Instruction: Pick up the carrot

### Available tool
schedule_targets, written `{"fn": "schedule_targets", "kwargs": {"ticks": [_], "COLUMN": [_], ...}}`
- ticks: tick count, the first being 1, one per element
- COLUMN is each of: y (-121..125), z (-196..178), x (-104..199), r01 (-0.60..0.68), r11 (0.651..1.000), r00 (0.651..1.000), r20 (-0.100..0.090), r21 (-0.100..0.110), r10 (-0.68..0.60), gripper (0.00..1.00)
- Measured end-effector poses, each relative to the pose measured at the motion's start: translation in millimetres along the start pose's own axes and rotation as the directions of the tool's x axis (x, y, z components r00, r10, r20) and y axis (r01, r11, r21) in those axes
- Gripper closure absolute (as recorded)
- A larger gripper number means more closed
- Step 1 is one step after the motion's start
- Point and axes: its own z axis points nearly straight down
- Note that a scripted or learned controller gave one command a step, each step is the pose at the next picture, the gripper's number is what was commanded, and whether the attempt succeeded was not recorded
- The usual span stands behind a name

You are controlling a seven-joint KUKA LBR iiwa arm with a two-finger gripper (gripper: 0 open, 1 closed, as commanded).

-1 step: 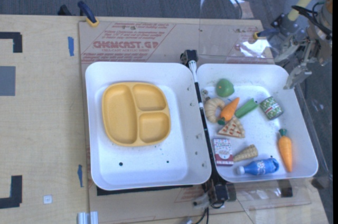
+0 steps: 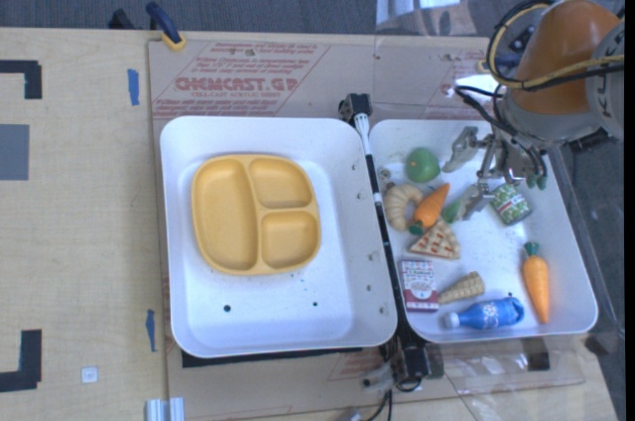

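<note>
Seemingly open, the claw (image 2: 488,173) hovers beside a carrot (image 2: 431,207).

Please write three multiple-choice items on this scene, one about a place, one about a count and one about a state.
1. Where does the yellow plate lie?
A. In the left bin
B. In the right bin
C. On the cardboard behind the bins

2. How many compartments does the plate have?
A. Two
B. Three
C. Five

3. How does the blue bottle sit?
A. Upright
B. Lying on its side
C. Lifted by the gripper

Answers:
1. A, the plate rests alone on the left bin's floor.
2. B, one long section and two smaller ones show.
3. B, it lies along the right bin's near edge, below the carrot, while the gripper hangs over the far part of that bin.
</note>
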Motion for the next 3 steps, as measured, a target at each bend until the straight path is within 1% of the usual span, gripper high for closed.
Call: {"fn": "schedule_targets", "kwargs": {"ticks": [1,2,3], "y": [36.0,46.0,46.9], "z": [13.8,16.1,1.8], "x": [13.6,51.6,46.7], "r01": [0.002,-0.240,-0.239], "r11": [1.000,0.971,0.971], "r00": [1.000,0.970,0.970], "r20": [0.021,0.024,0.040], "r21": [0.006,0.001,-0.001], "r10": [-0.002,0.240,0.238], "gripper": [0.00,0.00,1.00]}}
